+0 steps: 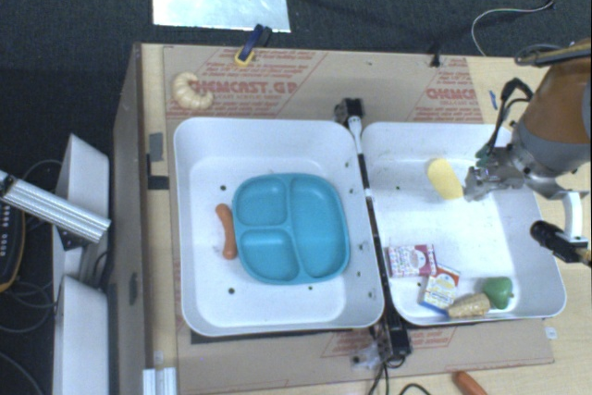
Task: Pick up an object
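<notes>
Hovering over the right bin's [518,227] far side, the gripper [481,180], state unclear, sits just right of a yellow object [445,178] whose long axis runs far-to-near.

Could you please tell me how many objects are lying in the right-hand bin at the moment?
5: a yellow item near the end effector, a red-and-white packet, a small carton, a beige piece, a green item.

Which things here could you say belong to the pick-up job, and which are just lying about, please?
Job: gripper; yellow object beside it; red-and-white carton; small packet; green object.

Lying about: blue divided plate; sausage; pale shrimp-like toy on the bench.
</notes>
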